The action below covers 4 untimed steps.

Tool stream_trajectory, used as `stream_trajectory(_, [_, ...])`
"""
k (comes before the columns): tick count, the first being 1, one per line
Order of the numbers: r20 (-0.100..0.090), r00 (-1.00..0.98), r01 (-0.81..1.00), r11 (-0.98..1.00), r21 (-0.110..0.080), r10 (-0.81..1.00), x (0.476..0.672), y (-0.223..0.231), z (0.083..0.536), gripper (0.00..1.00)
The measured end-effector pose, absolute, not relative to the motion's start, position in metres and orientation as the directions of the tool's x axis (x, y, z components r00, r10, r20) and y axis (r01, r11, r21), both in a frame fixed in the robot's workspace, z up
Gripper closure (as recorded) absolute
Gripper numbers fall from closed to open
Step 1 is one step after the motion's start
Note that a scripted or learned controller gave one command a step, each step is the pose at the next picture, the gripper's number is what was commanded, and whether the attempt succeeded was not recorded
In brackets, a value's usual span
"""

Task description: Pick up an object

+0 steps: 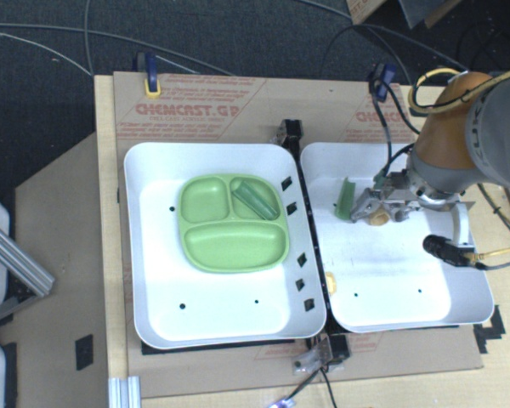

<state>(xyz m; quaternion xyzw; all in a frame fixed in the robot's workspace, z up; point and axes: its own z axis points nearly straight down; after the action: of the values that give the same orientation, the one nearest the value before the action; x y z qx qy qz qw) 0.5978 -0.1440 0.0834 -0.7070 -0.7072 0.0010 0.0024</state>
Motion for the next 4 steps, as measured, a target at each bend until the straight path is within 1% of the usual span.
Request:
stream_trajectory(1, [0.002,0.0,1.0,0.0,-0.001,1.0,0.599,-0.144,0.096,1.0])
stream_trajectory(2, [-0.001,-0.001,1.0,0.001,0.005,1.0,0.605,-0.144,0.141,1.0])
stream_trajectory(3, [-0.001,-0.001,1.0,0.001,0.006,1.0,0.608,-0.144,0.185,1.0])
stream_trajectory(4, [-0.002,-0.001,1.0,0.001,0.008,1.0,0.605,-0.15,0.247,1.0])
